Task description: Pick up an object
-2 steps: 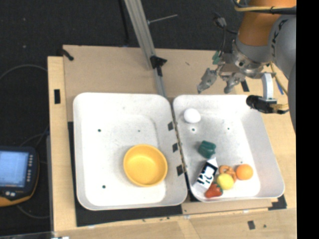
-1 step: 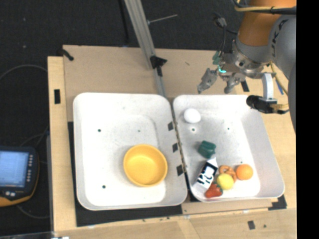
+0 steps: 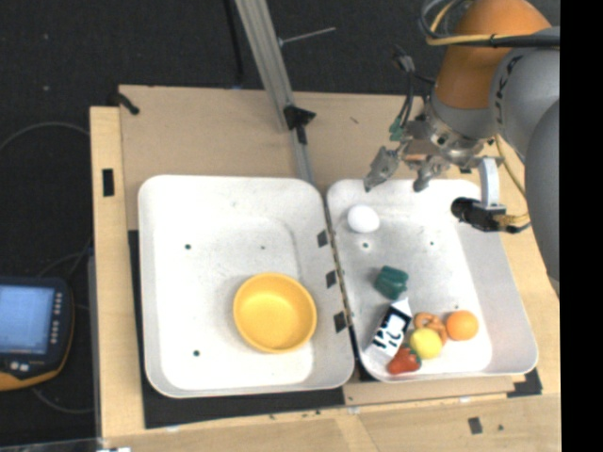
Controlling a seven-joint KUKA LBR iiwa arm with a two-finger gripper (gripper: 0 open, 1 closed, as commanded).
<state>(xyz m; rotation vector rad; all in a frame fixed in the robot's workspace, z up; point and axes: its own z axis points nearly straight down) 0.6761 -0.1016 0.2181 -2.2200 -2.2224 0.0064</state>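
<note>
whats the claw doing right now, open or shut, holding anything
Claw: open, fingers spread, nothing between them, hovering over the far edge of the right bin near the white ball.

right bin [image 3: 490,281]: far half open bar white ball [image 3: 363,219] | near corner crowded: fruit cluster [image 3: 429,339]

Even overhead light brightens my white bins [image 3: 236,215] with mild glare; shadows stay soft, and everything looks slightly grainy.
</note>
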